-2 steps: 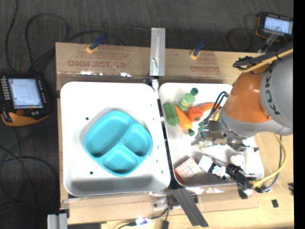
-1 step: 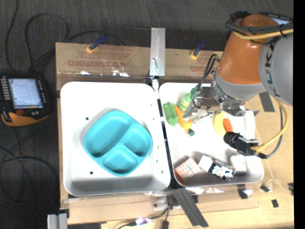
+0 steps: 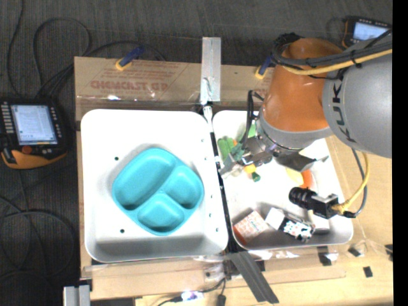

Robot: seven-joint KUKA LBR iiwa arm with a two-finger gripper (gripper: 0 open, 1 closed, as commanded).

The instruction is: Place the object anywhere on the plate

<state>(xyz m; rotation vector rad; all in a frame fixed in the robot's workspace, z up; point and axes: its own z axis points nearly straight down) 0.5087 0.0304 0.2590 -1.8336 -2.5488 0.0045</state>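
**Gripper down among the clutter in the right bin; plate waiting**

The object to be moved is not settled from this view: several small things lie in the right bin (image 3: 338, 234), and nothing is plainly between the fingers. Closest to the gripper (image 3: 245, 158) are a green item (image 3: 227, 146) just to its left, against the divider, and a small yellow and green piece (image 3: 252, 171) just below it. An orange piece (image 3: 305, 176) lies off to the right of the fingers, partly under the wrist. Further below the fingers, near the bin's front wall, sit a red and white box (image 3: 250, 224) and a white patterned block (image 3: 290, 227). The black camera unit (image 3: 312, 200) on its cable hangs below and right of the fingers.

Whether the fingers are spread or pressed together cannot be told; the wrist and orange band hide much of them.

The teal plate (image 3: 158, 190), with three compartments, rests in the left bin (image 3: 95, 234), well left of the fingers and across the divider. It carries nothing.

By my judgement the pick step is in hand, not the placing. The next move calls for a secure grasp on one item, a lift clear of the divider wall, a carry leftward over the plate, and release onto any compartment.
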